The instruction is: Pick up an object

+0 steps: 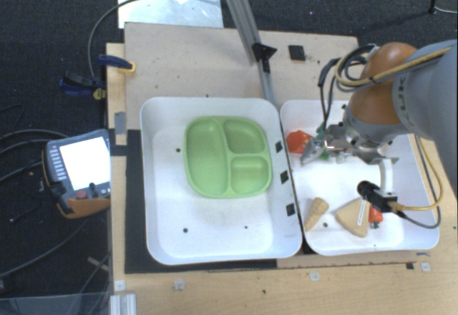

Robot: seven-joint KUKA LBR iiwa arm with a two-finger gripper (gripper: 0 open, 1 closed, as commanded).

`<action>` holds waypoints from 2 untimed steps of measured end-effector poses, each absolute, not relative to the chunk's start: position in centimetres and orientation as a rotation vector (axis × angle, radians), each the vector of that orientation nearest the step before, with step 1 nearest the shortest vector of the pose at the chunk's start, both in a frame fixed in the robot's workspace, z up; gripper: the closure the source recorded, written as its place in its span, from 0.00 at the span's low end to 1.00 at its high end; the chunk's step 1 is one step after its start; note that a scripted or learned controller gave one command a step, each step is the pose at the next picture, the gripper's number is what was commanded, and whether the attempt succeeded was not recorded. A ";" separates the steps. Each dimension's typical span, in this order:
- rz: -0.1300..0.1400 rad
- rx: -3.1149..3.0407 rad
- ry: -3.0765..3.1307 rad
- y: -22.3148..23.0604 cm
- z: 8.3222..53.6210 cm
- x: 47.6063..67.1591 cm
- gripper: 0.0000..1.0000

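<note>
Where the right bin (422,238) lies nearest us, we see a tan wedge (353,218) beside a cone (315,212) whose long axis runs near-to-far, tip near. Farther, the gripper (313,152) hangs just beside a red object (298,140); we cannot tell its opening. The left bin (161,235) holds a green divided plate (227,157).

Your grey arm (422,88) comes in from the right over the right bin's (422,238) upper half, orange band (379,84) above the wrist. Gripper (313,154) sits low near that bin's left edge, pointing left.
</note>
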State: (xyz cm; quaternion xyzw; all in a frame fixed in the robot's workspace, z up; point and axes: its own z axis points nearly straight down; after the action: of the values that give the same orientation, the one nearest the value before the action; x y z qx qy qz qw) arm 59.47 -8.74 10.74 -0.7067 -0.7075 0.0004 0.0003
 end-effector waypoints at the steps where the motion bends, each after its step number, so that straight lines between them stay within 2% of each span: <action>1: -0.002 -2.222 -2.224 -8.8 12.1 59.5 1.00; 2: -0.006 -2.221 -2.229 -9.1 18.4 59.7 1.00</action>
State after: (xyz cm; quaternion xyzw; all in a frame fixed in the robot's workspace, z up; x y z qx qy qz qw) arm 59.73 -9.11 18.42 -0.7059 -0.7083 -0.0019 -0.0024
